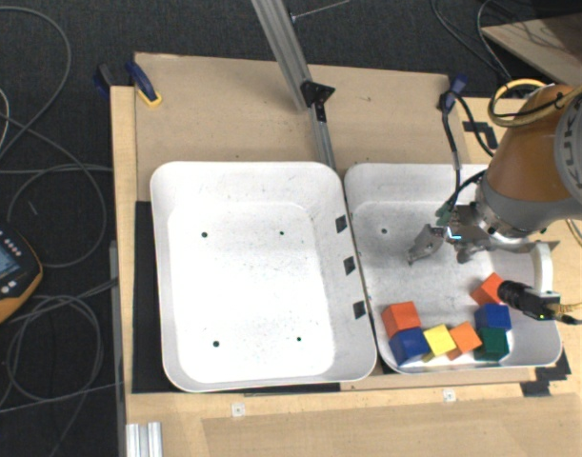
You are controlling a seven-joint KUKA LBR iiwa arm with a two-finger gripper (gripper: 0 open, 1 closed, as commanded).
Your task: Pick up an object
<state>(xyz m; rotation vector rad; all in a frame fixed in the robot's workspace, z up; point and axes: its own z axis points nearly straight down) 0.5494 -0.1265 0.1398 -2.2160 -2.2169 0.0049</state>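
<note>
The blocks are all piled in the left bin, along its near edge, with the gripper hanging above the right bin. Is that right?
Not quite. The camera view shows the blocks along the near edge of the right bin, not the left bin. The gripper does hang above the right bin.

Even, fairly bright overhead light covers the scene, with no single strong source evident. The two shallow white plastic bins (252, 184) come out close to overexposed, their floors pale and flat with only faint speckle visible. Shadows are soft and short: a dim one lies beneath the grey two-finger gripper (426, 247). The dark carpeted floor (52, 65) stays murky. The picture is slightly soft and grainy, and the small coloured blocks (443, 336) have blurred edges.
</note>
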